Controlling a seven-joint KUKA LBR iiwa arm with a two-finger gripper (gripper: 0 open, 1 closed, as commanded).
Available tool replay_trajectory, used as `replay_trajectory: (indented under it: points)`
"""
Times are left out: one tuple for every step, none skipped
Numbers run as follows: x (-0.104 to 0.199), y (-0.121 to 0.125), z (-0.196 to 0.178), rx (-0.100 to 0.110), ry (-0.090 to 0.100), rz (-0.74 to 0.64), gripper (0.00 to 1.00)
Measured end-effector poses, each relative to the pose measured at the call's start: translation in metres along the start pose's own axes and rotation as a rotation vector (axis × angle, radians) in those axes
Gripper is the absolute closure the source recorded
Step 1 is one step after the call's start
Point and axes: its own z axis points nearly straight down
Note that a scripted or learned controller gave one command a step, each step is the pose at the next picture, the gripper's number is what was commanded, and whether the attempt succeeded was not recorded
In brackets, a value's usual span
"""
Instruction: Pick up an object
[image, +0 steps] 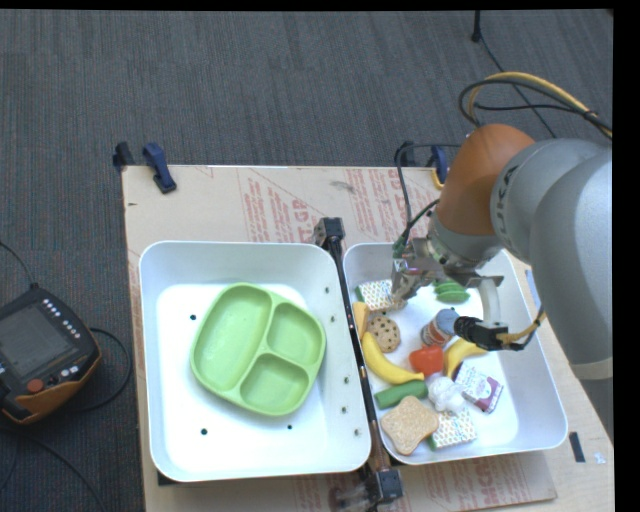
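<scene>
Green divided plate (259, 350) lies alone in the left bin (160, 270), near its middle, with bare white floor all round it and no toy on it.

Right bin (545, 415) carries the candidates for the pick: a checkered cracker (376, 293) at the upper left, a cookie (383, 332) below it, a banana (386, 364), a slice of toast (408, 424) by the near wall, and a red block (427, 360) among smaller pieces.

Gripper (408, 283) is low over the upper left of this bin, just beside the cracker. Cannot tell whether it is released or clenched; nothing visibly sits in it.

Judgement: pick not yet done; grasp and lift remain.

Room: the divider wall between the bins lies close to the gripper's left, and the toys crowd together, some touching. The upper right of that bin is freer, apart from a small green piece (452, 292).
</scene>
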Motion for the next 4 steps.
replay_trajectory:
  points:
    - [-0.074, -0.006, 0.016, 0.012, 0.004, 0.001, 1.00]
    - [-0.074, -0.006, 0.017, 0.012, 0.005, 0.001, 0.00]
    - [-0.018, -0.006, 0.017, 0.015, 0.006, -0.001, 0.00]
    - [-0.001, -0.067, 0.016, 0.014, 0.005, 0.003, 0.00]
